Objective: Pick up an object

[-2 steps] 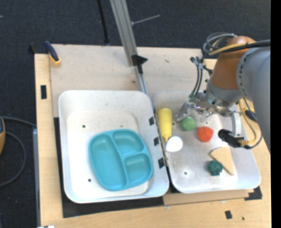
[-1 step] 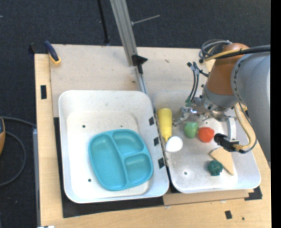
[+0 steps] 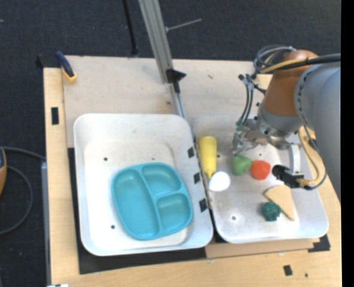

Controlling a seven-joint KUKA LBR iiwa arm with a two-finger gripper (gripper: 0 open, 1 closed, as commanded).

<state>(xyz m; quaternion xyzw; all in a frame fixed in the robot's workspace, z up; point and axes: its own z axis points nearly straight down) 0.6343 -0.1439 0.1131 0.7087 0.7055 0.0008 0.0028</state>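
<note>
You'll find the green toy (image 3: 242, 164), likely light, smooth and apt to slip, lying in the right bin (image 3: 311, 220) beside the orange ball (image 3: 260, 170), just under the gripper (image 3: 244, 141); take it across its middle.

Two bins sit side by side on the bench (image 3: 105, 85), and the left bin (image 3: 90, 130) holds a divided tray (image 3: 151, 200) toward its near side. In the right bin (image 3: 311, 220), a cylinder (image 3: 207, 154) lies along the left wall with a ball (image 3: 219, 181) touching its near end. The gripper (image 3: 244, 142) hangs over the bin's far part, a rounded lump (image 3: 242, 164) and a second ball (image 3: 260, 170) lie side by side just in front of it, and nearer still a wedge (image 3: 283, 201) rests with a small lump (image 3: 270, 211) against its left edge.
</note>
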